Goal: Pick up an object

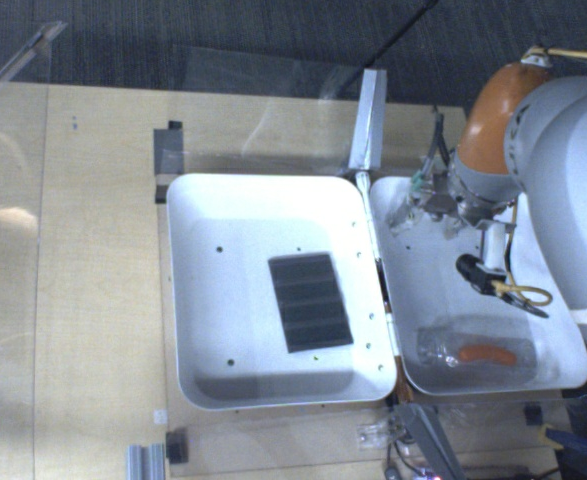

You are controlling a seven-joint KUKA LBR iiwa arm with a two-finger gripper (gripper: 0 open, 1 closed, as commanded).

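While I cannot tell if the gripper (419, 202) is apart or together, the clear packet (478, 352), near in the right bin (431, 286), seems light, slippery, best pinched across its middle.

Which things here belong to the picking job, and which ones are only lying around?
For the job: gripper; black ribbed slab in the left bin; clear packet with an orange item in the right bin.
Just lying about: metal post behind the bins; black block on the bench.
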